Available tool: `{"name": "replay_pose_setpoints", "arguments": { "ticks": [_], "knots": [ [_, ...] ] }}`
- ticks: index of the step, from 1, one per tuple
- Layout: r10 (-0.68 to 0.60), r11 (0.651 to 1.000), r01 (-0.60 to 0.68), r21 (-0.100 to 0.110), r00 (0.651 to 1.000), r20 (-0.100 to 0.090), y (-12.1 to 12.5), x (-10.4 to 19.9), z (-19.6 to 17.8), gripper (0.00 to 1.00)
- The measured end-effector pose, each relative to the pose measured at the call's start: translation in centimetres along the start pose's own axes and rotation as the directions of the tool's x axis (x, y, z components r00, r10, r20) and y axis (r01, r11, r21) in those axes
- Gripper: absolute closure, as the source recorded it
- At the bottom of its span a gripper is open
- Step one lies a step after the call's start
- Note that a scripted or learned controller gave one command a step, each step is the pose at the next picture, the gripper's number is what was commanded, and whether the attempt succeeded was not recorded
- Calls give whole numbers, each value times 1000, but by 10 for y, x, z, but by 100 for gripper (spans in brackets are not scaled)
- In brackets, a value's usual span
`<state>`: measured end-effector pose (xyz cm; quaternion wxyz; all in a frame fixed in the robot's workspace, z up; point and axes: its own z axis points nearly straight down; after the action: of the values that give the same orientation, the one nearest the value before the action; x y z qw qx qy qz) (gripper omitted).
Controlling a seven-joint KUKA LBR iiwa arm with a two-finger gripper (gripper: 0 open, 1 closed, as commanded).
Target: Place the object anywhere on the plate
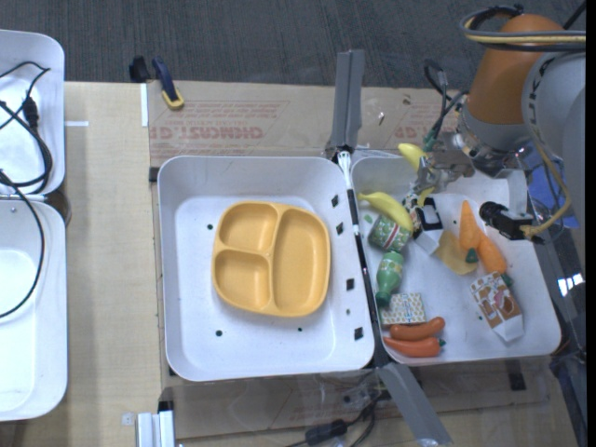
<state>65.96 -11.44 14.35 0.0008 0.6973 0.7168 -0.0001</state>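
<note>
Bench w/ two bins; arm reaches from right, gripper low over banana, grip state unclear.

The brown cardboard sheet behind the bins has red letters printed on it. They are upside down and too blurry to read. The small carton's label is too tiny to read.

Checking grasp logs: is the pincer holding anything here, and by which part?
Cannot be told. The pincer sits low at the back of the right bin, just above a banana, but no item is visibly between its fingers.
</note>
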Motion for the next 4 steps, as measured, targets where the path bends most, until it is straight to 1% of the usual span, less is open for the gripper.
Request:
{"name": "replay_pose_setpoints", "arguments": {
  "ticks": [1, 2, 3, 4],
  "knots": [
    [29, 1000, -29, 3, 1000, -1, -41, 77, -66, 100],
    [-138, 990, 138, 4, 990, 0, -24, 163, -47, 100],
    [16, 1000, -16, 2, 1000, 1, -8, 129, -48, 100],
    [173, 985, -173, 3, 985, 1, -5, 179, -47, 100]
  ]
}}
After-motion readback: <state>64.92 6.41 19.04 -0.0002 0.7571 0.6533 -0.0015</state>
